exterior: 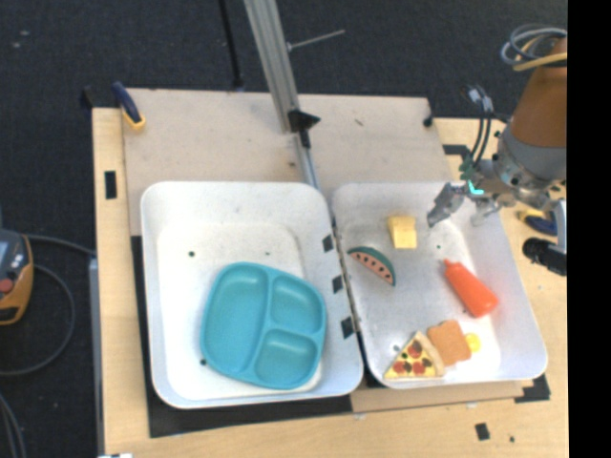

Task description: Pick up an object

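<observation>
Camera view showed the right bin [516,284] holding the candidates for the pick: a yellow block [403,232] near its upper middle, a watermelon slice [372,264] just left of it toward the divider, an orange bottle-shaped toy [470,287] lying tilted to the right, and a pizza slice [414,360] touching a piece of toast [451,342] at the lower edge. None of these sat between the fingers. The gripper [463,201] hung over the bin's upper right part, its two fingers spread wide with nothing in them, nearest the yellow block and the orange toy but apart from both. By my judgement the task was at its start: no object was grasped or lifted, and the descent, closing and raising all remained.

The left bin [172,218] carried a teal divided plate [264,324] lying flat in its lower half. Both bins rested side by side on a pale wooden bench [220,132], with an aluminium post [272,51] rising from its rear edge. Dark carpet [57,27] surrounded the bench, crossed by loose cables.
</observation>
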`<state>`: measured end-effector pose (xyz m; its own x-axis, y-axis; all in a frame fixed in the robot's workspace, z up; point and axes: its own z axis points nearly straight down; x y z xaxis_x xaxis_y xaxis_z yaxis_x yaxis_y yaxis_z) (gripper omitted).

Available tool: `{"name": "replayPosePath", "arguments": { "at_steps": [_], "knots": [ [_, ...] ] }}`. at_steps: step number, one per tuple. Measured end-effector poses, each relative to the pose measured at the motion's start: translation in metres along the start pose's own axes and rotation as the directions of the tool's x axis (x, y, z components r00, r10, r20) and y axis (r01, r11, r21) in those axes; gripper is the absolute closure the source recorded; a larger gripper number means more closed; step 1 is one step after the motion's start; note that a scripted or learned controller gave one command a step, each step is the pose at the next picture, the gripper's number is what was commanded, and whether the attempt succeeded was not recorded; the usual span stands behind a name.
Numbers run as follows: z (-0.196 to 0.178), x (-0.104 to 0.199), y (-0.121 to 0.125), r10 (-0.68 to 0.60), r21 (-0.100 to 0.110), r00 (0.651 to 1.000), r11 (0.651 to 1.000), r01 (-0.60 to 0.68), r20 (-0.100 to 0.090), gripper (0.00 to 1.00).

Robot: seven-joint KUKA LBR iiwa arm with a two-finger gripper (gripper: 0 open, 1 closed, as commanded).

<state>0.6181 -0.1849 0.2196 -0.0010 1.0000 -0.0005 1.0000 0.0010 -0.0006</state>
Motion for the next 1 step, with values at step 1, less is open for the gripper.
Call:
{"name": "replayPosePath", "arguments": {
  "at_steps": [1],
  "knots": [
    [-0.0009,0.0000,0.0005,-0.001,-0.002,1.000,1.000,0.001,0.001,0.00]
  ]
}}
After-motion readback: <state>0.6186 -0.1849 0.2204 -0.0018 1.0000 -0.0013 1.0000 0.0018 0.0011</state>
